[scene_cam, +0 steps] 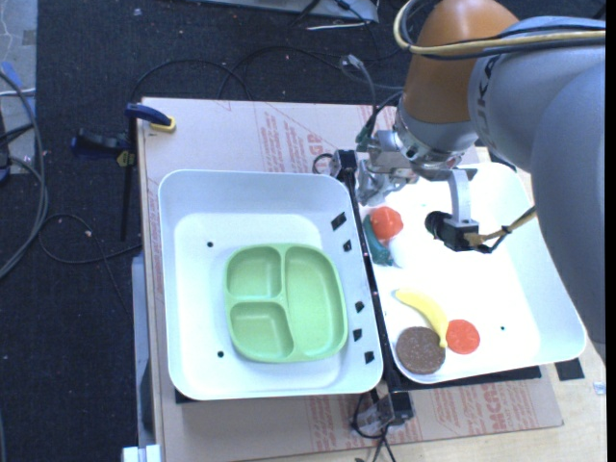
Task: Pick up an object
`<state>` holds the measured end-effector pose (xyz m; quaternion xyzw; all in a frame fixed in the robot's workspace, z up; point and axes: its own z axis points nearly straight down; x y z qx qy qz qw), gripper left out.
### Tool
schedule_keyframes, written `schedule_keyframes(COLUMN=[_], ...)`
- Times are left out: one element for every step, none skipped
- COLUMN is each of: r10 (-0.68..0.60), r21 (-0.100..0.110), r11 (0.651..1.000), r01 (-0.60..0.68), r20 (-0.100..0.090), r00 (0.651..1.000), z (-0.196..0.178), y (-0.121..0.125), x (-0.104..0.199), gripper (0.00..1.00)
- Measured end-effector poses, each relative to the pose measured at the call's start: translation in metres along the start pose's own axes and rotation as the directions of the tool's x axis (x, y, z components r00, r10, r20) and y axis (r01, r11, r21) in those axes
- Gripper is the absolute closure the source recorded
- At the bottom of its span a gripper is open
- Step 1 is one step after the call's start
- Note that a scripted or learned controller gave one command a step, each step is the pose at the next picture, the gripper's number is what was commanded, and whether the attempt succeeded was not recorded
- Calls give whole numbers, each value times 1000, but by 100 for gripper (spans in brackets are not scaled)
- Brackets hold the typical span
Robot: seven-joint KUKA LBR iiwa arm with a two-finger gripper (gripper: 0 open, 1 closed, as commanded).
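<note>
Now I have the gripper (377, 189) low at the right bin's (539, 287) upper left, over the orange-red ball (386, 222); nothing lifted yet, jaws' state I cannot tell; grasp still ahead.

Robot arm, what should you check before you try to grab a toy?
1. Toys in the right bin: ok. Orange ball, banana, red disc, brown disc.
2. Gripper above the right bin: ok, at its far left corner.
3. Nearest toy: ok, the orange ball sits just below the gripper.
4. Room around the ball: not ok, a teal thing and the bin wall crowd it.
5. Grip: cannot tell.
6. Green tray clear of the path: ok, it is in the left bin.
</note>
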<state>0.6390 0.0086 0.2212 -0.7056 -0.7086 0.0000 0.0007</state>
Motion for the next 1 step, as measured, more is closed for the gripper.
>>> schedule_keyframes(r10=[0], r21=[0], r11=[1000], r01=[0], r20=[0], r00=[1000], z=[7], y=[1], x=[48], gripper=[100])
